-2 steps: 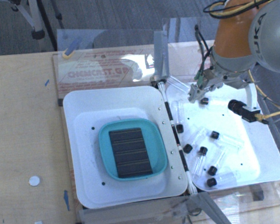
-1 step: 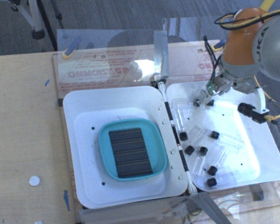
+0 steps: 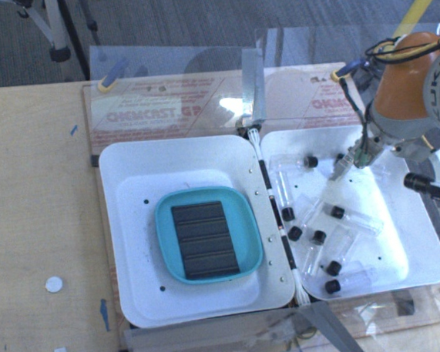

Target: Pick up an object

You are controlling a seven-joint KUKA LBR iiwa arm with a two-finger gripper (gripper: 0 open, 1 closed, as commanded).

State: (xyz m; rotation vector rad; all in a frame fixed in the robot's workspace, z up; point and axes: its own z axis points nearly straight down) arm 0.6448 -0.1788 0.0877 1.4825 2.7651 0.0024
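Camera view, listed from frame left to frame right.

Item 1: bench top (image 3: 28, 190), tan, left third of the frame, with a small white disc (image 3: 54, 285) at lower left.

Item 2: left bin (image 3: 127, 172), white, centre-left. It holds a teal tray (image 3: 166, 215) with a dark ribbed insert (image 3: 204, 240), lying flat and square to the bin walls.

Item 3: right bin (image 3: 421, 256), white, centre-right. It holds a scatter of clear vials with black caps, roughly 8 caps countable. Most lie on their sides, some crossing or touching one another. One vial (image 3: 280, 192) lies along the bin's left wall; a cluster (image 3: 328, 254) sits in the lower middle; a lone black cap (image 3: 310, 162) is near the upper middle. These vials are the pick candidates.

Item 4: gripper (image 3: 343, 166), slender, pointing down and to the left, above the upper part of the right bin, just right of the lone cap. Whether its fingers are spread or closed cannot be told at this size. Nothing is visibly held.

Item 5: arm (image 3: 405, 84), grey with orange band, upper right of the frame.

Handling note, as judgement: the step in hand is the approach. A vial lying apart from its neighbours is the better target. The clear glass is likely slippery and prone to roll, so close across the vial's width, centred on the body, descending straight. Avoid the crossed cluster and the wall-hugging vial, where a finger may jam.
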